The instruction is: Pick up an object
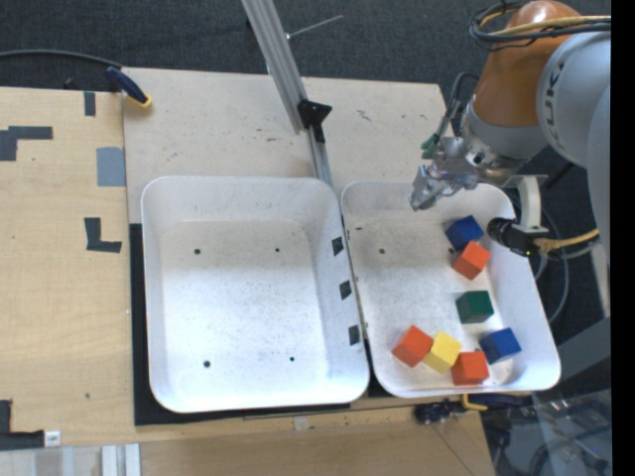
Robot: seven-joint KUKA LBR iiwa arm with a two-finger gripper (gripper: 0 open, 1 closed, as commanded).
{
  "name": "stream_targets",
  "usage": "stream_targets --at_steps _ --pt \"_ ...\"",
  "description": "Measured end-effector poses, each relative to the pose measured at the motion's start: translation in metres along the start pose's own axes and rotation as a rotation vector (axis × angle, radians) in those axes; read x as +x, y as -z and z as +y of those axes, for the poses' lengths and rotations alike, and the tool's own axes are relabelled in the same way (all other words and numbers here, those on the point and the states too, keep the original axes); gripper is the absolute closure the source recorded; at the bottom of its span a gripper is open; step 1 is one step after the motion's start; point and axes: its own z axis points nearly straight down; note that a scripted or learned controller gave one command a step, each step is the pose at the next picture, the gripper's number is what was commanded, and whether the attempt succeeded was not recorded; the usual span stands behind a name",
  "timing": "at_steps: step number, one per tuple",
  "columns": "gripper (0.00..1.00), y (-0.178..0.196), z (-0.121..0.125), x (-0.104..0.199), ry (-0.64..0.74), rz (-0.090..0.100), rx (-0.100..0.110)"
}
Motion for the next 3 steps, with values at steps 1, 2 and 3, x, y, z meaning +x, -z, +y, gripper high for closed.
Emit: stream_targets --at_steps 1,2,3 --pt "1.0 0.001 -0.031 0.044 0.001 0.001 0.002" --pt "1.0 0.012 -0.051 0.098 0.004 0.002 0.0" --pt "1.0 0.0 -0.075 0.148 0.003 0.0 0.003"
